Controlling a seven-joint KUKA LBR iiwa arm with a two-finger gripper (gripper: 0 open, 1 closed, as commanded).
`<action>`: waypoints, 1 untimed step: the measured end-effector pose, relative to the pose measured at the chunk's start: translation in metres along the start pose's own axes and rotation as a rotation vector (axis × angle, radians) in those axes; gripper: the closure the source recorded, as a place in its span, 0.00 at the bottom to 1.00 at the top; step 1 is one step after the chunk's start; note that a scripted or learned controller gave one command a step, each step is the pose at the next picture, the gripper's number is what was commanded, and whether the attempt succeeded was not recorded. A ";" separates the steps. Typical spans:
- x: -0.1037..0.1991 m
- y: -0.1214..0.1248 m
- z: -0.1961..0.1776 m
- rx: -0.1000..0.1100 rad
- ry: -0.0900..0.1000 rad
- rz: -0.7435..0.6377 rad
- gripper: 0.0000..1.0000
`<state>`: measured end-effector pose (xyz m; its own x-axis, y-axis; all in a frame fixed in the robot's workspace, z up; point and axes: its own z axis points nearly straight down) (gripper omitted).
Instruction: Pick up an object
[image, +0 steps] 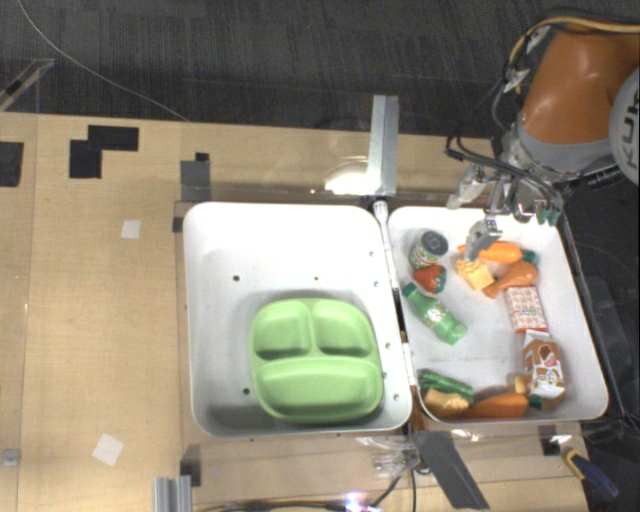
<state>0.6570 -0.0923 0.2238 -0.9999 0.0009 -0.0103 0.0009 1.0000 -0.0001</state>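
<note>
Arm: the grey arm with its orange band (570, 85) enters from the upper right of the frame and bends down over the far end of the right bin, which puts its tool above the crowded toys.
End effector: the end effector (484, 238) hangs low at the upper middle of the right bin (590, 400); whether it is released or clenched I cannot tell, and nothing is seen gripped.
Likely target: a yellow block (475, 272) lies just below the tool, touching an orange carrot (505, 254); by my judgement one of these two is the object aimed at.
Neighbours: a small can (432, 245) and a red tomato-like toy (430, 279) sit just to the left, and a green bottle (440, 320) lies tilted below them.
Lower right: a patterned packet (524, 306) and a brown carton (543, 365) lie along the right wall; a second carrot (497, 405) and a green vegetable (445, 383) rest against the near wall.
Left bin: the left bin (220, 240) carries a green divided tray (315, 357), well apart from the action.
Table: the wooden table (90, 330) bears both bins side by side.
Risk: the close packing may let a neighbour be nudged.
</note>
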 end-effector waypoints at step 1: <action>0.022 -0.008 0.099 0.001 -0.006 -0.073 0.00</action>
<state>0.6356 -0.1006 0.1248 -0.9973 -0.0723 -0.0159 -0.0723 0.9974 -0.0022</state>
